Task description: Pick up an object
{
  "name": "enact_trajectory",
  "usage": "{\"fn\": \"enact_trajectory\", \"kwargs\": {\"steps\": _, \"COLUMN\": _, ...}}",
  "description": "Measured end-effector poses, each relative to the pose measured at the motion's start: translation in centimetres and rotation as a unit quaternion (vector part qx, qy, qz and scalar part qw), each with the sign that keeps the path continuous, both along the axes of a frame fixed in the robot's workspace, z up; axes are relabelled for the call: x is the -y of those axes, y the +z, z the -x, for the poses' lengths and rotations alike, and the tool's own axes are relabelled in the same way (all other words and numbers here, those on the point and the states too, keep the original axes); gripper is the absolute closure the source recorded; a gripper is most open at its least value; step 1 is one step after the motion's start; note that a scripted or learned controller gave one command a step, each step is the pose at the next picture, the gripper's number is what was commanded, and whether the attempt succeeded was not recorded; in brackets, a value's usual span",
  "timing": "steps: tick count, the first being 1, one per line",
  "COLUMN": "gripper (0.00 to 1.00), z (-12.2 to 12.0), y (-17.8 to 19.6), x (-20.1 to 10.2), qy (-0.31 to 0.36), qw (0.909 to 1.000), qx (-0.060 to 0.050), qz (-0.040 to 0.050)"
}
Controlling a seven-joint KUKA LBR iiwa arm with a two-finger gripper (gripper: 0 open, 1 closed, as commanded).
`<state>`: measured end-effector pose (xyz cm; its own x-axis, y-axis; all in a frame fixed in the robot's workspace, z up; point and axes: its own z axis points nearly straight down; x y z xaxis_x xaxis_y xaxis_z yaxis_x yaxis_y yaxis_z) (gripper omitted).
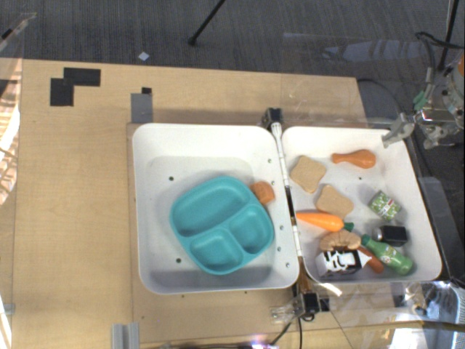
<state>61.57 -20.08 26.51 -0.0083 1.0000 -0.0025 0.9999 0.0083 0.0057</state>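
Several small foods (pixel 330 221) crowd the right bin (pixel 418 195); gripper (pixel 434 111), opening impossible to tell, risks nudging neighbours and missing its grasp

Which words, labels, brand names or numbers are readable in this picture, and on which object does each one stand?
None can be read.
Small green can: patterned label, too small to read.
Green bottle: label too blurred to read.
Black and white carton: printed marks, too blurred to read.
Black patches on the bench: plain shapes, no text.
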Motion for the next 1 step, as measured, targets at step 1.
{"fn": "enact_trajectory", "kwargs": {"steps": 1, "gripper": 0.00, "z": 9.22, "y": -7.87, "x": 0.53, "qy": -0.016, "qw": 0.9999, "qx": -0.004, "qz": -0.0013}}
